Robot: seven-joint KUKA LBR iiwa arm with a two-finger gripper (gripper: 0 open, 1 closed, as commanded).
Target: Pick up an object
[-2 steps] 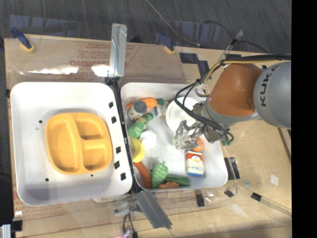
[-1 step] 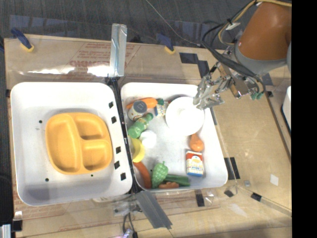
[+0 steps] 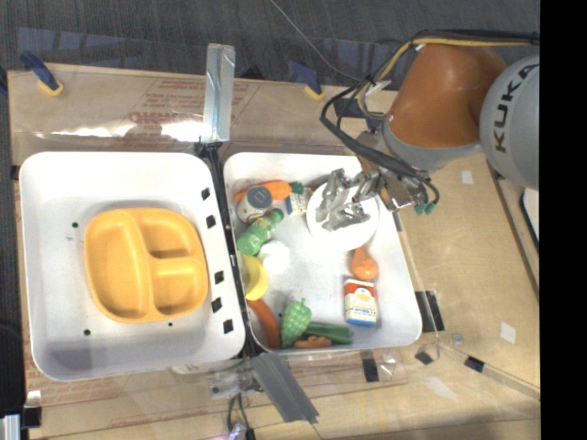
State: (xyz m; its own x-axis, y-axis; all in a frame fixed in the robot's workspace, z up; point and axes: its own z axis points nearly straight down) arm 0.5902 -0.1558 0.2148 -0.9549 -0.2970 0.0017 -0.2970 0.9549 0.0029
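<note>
Over the right bin (image 3: 404, 273), the "KUKA"-lettered arm (image 3: 514, 108); hand (image 3: 341, 204) state indiscernible.

Single fixed cam above the bench (image 3: 459, 273), tilted down, moderately near; both white bins (image 3: 37, 246) in frame, arm (image 3: 449, 94) entering from 2 o'clock.

"KUKA" in dark capitals on grey arm (image 3: 514, 108), far right, letters running up its side. Faint red print on plastic sheet (image 3: 174, 99) covering bench at far left, behind left bin; too washed out to read. Small carton (image 3: 361, 303) in right bin, near right corner, with red, white and blue label; wording too small to make out.
</note>
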